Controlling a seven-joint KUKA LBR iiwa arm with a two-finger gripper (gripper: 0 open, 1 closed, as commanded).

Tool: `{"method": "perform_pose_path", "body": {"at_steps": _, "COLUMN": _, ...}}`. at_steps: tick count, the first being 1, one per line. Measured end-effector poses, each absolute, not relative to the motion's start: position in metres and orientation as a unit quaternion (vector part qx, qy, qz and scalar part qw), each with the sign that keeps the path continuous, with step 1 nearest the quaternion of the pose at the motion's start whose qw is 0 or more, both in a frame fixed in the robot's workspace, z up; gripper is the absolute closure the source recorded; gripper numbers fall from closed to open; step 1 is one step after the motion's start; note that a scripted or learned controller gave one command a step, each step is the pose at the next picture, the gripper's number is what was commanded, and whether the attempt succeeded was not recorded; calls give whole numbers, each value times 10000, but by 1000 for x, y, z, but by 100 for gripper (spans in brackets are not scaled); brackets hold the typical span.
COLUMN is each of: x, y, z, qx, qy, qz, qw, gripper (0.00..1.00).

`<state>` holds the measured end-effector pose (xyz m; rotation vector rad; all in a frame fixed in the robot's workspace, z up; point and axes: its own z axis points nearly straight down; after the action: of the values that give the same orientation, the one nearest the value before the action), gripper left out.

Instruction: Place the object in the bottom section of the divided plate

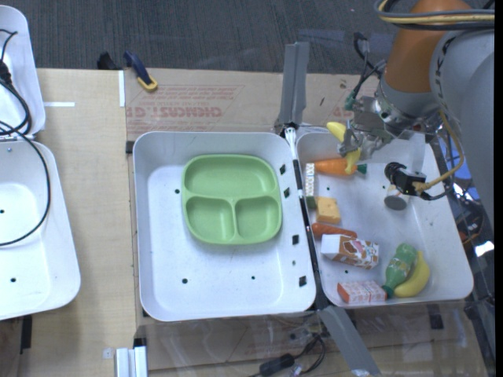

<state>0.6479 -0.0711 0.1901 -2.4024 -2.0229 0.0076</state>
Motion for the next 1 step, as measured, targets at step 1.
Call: {"method": "perform_pose_path", "body": {"at_steps": 1, "x": 659, "y": -33, "z": 257, "qx": -7006, "qy": -7135, "qz": 11, "qw": -8, "gripper": 100}}
